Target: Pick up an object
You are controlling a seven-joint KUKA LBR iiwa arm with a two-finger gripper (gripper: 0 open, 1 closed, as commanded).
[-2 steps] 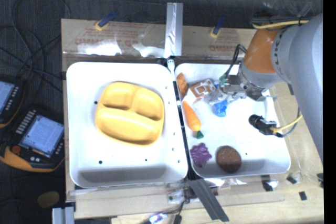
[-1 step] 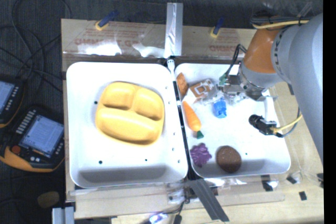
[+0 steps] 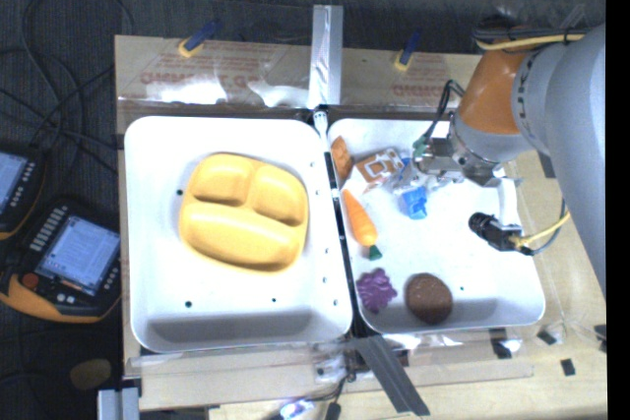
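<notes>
1. The bench carried two shallow white bins side by side, the left bin (image 3: 148, 241) and the right bin (image 3: 512, 290), meeting at a dark seam down the middle.
2. A large yellow tray (image 3: 244, 210) with shallow compartments lay near the middle of the left bin, a little toward the far edge.
3. The grey arm (image 3: 571, 113) reached in over the far right corner of the right bin, its orange band (image 3: 489, 98) just above the wrist.
4. The gripper (image 3: 421, 174) hung over the far half of the right bin, directly above a small blue object (image 3: 415, 204).
5. Whether the claw was apart, together or clamped on the blue object could not be told; the wrist hid that part.
6. An orange-and-white patterned piece (image 3: 376, 166) lay just beside the gripper, toward the bin's far left corner.
7. A small brownish item (image 3: 341, 157) sat against the right bin's left wall near that far corner.
8. An orange carrot (image 3: 360, 218) lay along the left wall, pointing roughly from far to near, with its green end toward the near edge.
9. A purple grape-like cluster (image 3: 375, 289) rested near the near left corner of the right bin.
10. A round brown ball (image 3: 428, 296) sat just beside the purple cluster, close to the near edge.
</notes>
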